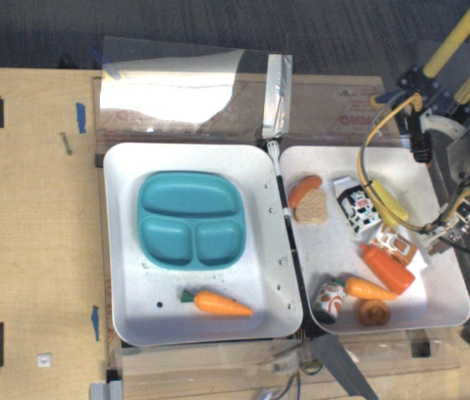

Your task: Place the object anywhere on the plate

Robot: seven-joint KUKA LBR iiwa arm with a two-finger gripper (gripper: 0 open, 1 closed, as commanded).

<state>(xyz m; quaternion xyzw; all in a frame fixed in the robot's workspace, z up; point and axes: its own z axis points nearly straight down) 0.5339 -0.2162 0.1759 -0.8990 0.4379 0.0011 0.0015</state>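
Note:
A teal plate with three compartments lies in the left bin, and nothing rests on it. An orange toy carrot with a green top lies on the bin floor just in front of the plate, apart from it. My gripper hangs at the right rim of the right bin, far from the plate and the carrot, among cables that blur its shape. I see nothing in it.
The right bin holds several toy foods: a bread slice with a sausage, a cow-patterned carton, a banana, an orange bottle, a second carrot and a round can. A yellow cable loops above them.

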